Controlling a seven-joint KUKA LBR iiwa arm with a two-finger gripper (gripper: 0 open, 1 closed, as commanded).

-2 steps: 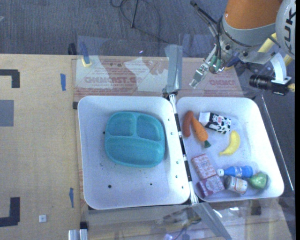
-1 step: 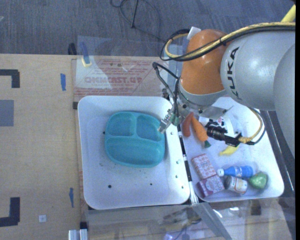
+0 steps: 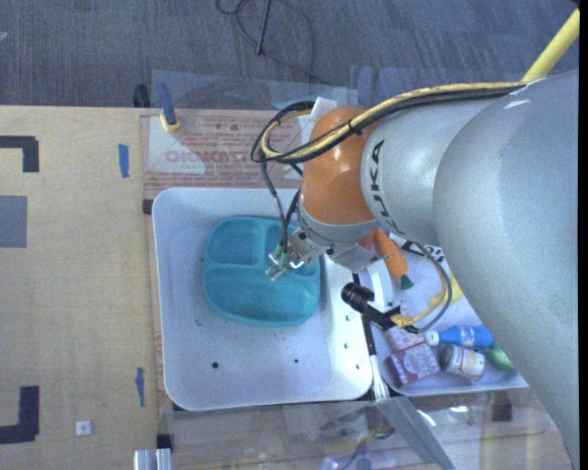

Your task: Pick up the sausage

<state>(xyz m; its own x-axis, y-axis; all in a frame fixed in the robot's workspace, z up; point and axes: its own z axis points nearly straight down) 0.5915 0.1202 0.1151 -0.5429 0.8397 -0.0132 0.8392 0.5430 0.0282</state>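
Spotter: Arm [image 3: 514, 229] sits nearest the lens, grey and bulky, reaching in from the right. Orange band [image 3: 335, 179] above the wrist, yellow cable [image 3: 432, 92] draped over it.

Logger: Near edge of the bench?

Spotter: A cluster in the near part of the right bin [image 3: 415, 292]. Pink packet [image 3: 412, 360], with a small can [image 3: 465, 363] just beside it. Blue bottle [image 3: 464, 336] with a white cap lies on its side just behind them. Green piece [image 3: 503, 358] shows at the arm's edge. The near part of the left bin [image 3: 239, 367] is white with a few dark specks.

Logger: Gripper?

Spotter: Gripper [image 3: 283, 260] is below the orange band, over the right side of a teal divided plate [image 3: 241, 285]. Cannot tell how wide it stands from this angle, nor whether it has hold of anything. Touching the plate or just above it: cannot tell.

Logger: Plate position?

Spotter: In the left bin, toward its far right part.

Logger: Sausage?

Spotter: Unsure which item it is. An orange stick-shaped piece [image 3: 395, 257] lies in the right bin, partly under the wrist, across the bin wall from the plate. It may be the sausage; cannot confirm.

Logger: Farther out?

Spotter: Pale wooden board [image 3: 73, 275] left of the bins, with blue tape [image 3: 123, 161] and black corner marks. A reddish printed sheet [image 3: 220, 151] lies beyond the left bin. Past that, grey carpet [image 3: 92, 46] with a black cable [image 3: 266, 27] across it.
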